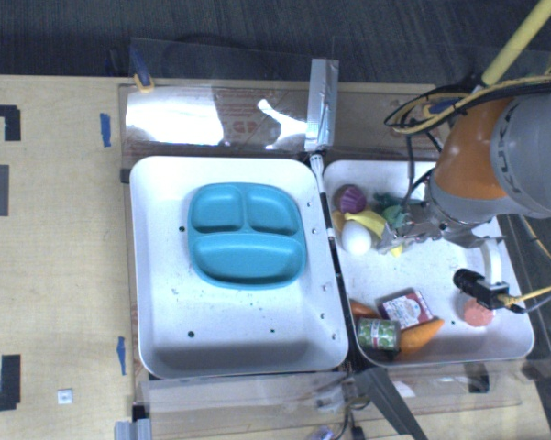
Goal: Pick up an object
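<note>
Gripper (396,236) hangs low in the right bin (513,342), beside a white egg (356,238) and yellow banana (367,222); whether its fingers grip anything, I cannot tell. Left bin (156,246) holds a blue tray (247,234).

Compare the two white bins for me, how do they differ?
The left bin holds one blue divided plate; the right bin holds many small items, such as a white egg and an orange carrot. The arm's hand reaches into the right bin, not the left. Both are shallow and white.
</note>
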Robot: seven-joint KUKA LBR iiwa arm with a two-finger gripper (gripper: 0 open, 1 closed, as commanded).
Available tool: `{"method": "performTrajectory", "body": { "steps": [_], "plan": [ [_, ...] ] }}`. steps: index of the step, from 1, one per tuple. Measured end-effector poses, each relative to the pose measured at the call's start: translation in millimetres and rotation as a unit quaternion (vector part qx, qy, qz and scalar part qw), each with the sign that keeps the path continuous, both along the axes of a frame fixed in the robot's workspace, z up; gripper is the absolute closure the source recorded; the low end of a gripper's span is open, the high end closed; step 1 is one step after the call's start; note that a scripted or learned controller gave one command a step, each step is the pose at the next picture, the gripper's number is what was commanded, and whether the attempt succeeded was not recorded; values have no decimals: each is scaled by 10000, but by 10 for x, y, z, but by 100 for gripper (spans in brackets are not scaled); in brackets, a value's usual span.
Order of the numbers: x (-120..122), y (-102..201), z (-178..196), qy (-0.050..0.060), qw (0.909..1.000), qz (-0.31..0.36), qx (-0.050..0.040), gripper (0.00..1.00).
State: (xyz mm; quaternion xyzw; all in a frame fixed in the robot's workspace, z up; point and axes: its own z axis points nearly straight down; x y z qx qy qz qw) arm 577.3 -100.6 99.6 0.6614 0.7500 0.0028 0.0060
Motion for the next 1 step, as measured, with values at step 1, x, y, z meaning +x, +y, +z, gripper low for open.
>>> {"method": "performTrajectory", "body": {
  "steps": [1],
  "plan": [
    [398,472,1146,18,10000,-81,21,100]
  ]
}}
